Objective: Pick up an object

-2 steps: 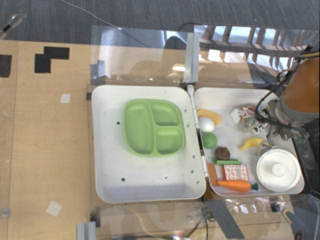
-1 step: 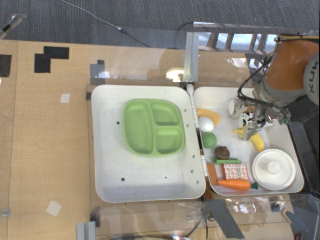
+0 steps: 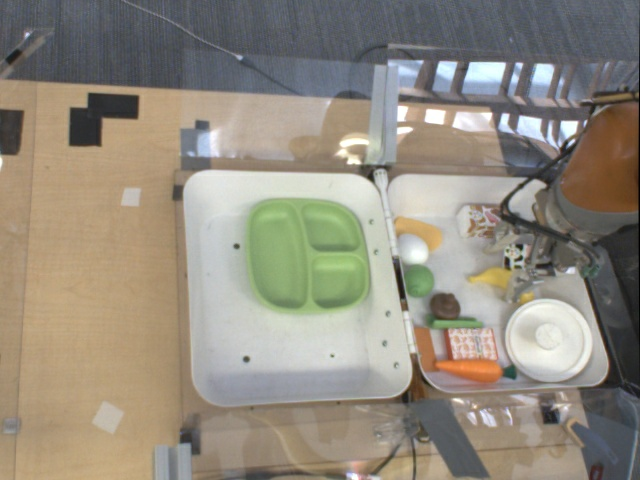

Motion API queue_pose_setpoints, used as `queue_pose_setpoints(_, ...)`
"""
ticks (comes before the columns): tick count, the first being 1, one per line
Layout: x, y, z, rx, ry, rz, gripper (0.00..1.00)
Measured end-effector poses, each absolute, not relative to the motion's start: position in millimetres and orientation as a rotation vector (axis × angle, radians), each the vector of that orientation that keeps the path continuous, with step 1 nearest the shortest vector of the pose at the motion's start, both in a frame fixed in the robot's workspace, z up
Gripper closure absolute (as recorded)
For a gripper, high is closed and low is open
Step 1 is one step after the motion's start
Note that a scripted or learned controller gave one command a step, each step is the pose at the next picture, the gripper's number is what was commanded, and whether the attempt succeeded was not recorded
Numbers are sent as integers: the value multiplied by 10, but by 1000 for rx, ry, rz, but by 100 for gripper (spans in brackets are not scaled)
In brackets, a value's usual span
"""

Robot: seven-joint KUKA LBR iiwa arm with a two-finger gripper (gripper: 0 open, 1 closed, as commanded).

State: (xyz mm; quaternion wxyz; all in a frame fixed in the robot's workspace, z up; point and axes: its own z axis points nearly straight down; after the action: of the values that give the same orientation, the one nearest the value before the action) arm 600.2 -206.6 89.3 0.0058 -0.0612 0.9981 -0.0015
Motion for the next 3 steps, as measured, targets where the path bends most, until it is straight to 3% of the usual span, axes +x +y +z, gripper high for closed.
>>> queue_pose_setpoints(1,6101,-1287,898,115,3125,2,0)
queue_pose_setpoints(2,5922,-2059,895,-3,3128,-7,0)
queue_pose_setpoints(3,6463,-1719,892,3,3178,-11,0)
